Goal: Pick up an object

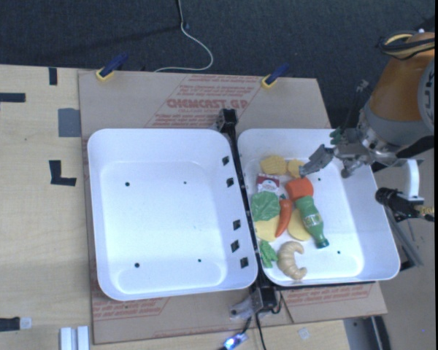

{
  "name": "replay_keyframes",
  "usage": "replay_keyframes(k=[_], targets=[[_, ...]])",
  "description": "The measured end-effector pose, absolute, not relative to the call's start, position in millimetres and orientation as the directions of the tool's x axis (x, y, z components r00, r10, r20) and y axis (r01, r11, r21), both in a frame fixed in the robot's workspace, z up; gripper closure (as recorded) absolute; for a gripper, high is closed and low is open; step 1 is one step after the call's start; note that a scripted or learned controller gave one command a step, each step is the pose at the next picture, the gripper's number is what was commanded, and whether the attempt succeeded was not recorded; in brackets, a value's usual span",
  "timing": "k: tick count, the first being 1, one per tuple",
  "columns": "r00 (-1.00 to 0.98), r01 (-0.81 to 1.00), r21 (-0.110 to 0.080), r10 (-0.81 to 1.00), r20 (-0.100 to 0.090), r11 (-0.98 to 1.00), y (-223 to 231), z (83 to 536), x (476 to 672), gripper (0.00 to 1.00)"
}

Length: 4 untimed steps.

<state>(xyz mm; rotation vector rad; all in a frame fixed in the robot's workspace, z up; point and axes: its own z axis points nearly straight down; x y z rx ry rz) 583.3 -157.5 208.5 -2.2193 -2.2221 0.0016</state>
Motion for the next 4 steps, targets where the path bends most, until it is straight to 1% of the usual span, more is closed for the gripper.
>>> replay_keyframes(k=[1,2,3,4], targets=[[-0.004,1.0,0.0,1.0,-0.001,0.004,-146.8,86.8,647.4,0.0],[-0.004,1.0,-0.005,1.0,0.0,0.004,-147.3,102.2,645.4,1.0],[0.005,1.0,-0.001,1.0,0.0,-0.005,-195.1,84.4,589.6,1.0],[-0.004,1.0,0.002,1.0,-0.001,0.004,-165.2,84.8,623.5,1.0]])
